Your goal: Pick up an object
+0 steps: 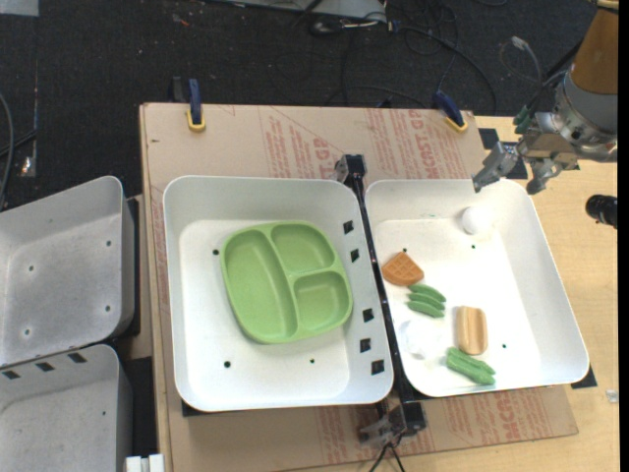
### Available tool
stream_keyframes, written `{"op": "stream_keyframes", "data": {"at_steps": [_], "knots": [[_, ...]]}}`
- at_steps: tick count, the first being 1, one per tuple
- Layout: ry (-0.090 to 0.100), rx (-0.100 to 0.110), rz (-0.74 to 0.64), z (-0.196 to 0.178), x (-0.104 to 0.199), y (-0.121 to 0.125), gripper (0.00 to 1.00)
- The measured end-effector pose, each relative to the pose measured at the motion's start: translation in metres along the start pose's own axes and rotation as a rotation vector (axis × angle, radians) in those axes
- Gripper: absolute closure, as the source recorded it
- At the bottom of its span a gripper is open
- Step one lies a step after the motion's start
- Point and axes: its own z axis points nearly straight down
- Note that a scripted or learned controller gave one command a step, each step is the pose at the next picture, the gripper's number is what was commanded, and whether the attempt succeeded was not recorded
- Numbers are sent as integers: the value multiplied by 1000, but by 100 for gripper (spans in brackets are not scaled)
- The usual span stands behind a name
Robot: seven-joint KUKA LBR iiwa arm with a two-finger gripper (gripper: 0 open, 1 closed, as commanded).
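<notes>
The right bin (550, 293) holds several small items: a white ball (475, 220) near its far side, an orange wedge (402, 268), a green pod (427, 300), a tan hot-dog-like piece (472, 329) and another green pod (470, 366). My gripper (515, 173) hangs above the far right corner of this bin, up and to the right of the white ball, with its two fingers spread apart and nothing between them.
The left bin (197, 362) bears a green divided plate (287, 281). Blue and yellow clamps (195, 106) (451, 113) hold the brown board at the back. White lids (59, 254) lie off to the left.
</notes>
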Motion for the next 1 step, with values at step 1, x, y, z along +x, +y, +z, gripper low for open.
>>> {"op": "stream_keyframes", "data": {"at_steps": [1], "knots": [[-2, -12, -3, -7, 1, 2, 0]]}}
